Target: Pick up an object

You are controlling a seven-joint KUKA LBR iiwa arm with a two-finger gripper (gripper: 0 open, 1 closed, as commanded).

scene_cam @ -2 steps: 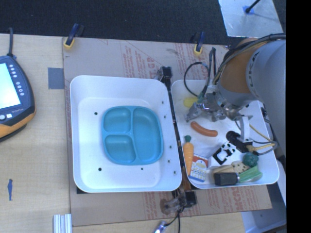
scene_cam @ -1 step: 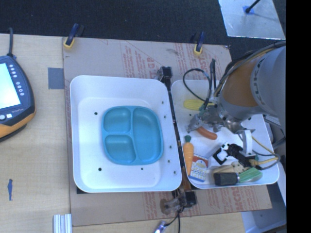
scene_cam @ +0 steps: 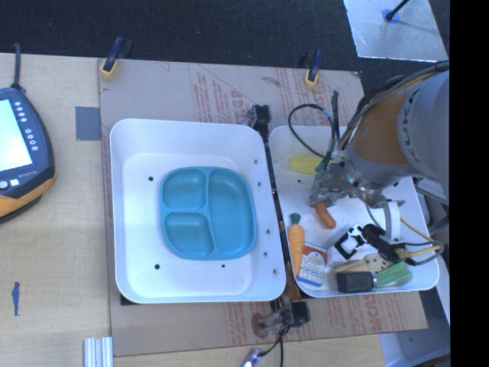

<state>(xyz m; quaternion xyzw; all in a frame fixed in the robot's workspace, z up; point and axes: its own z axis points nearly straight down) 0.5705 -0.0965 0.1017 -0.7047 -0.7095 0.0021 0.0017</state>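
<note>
Gripper [scene_cam: 327,192], state not discernible, is lowered over the sausage [scene_cam: 325,215] in the right bin [scene_cam: 428,281]; closing and lifting would be required next.

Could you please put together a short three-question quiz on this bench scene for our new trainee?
1. True or false: the blue divided plate lies in the left bin.
2. Which item lies closest to the wall between the two bins? A) the yellow corn cob B) the orange carrot C) the green item
3. Fill in: the end effector is over the ____ bin.

Key
1. True. The plate lies in the middle of the left bin.
2. B. The carrot lies along the right bin's left side, beside the dividing wall.
3. Right. The arm reaches in over that bin, just above a small reddish piece.
</note>
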